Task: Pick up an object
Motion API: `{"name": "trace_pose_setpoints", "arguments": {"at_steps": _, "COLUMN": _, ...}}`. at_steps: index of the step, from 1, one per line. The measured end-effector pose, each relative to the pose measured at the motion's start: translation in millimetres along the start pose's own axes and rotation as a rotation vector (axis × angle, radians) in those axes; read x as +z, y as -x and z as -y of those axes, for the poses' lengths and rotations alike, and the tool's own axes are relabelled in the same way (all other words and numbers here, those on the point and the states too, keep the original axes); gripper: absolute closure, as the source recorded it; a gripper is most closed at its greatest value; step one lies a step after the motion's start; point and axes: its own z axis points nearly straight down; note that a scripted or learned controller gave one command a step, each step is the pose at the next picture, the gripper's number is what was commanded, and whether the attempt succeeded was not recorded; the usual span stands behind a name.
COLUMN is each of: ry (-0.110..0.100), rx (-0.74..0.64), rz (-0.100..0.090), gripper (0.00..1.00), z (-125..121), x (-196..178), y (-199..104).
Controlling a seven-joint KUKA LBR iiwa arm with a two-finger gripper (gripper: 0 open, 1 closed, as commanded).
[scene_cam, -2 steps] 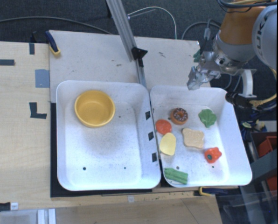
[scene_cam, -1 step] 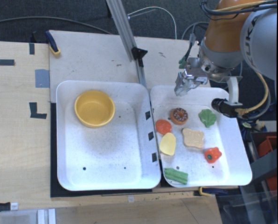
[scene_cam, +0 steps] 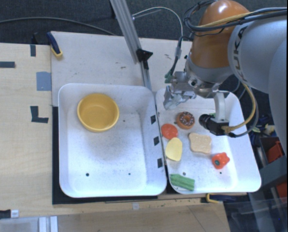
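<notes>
Overhead, hand [scene_cam: 174, 100] hovers near donut [scene_cam: 185, 120] — its grip state unclear.

even overhead light is washing the white bins [scene_cam: 105, 178] bright; soft shadows are falling under the arm [scene_cam: 240, 37], edges slightly blurring.

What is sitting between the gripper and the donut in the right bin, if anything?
Nothing visible. The gripper hangs over the upper left part of the right bin, and the donut lies just below it in this view with bare bin floor between them. The tomato and the bread slice lie further on, past the donut.
</notes>
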Motion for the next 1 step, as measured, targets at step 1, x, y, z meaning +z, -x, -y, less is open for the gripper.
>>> {"name": "trace_pose_setpoints", "arguments": {"at_steps": 1, "ry": 0.001, "rx": -0.001, "rz": 0.000, "gripper": 1.00, "z": 17.3, "x": 11.1, "y": -52.6}}
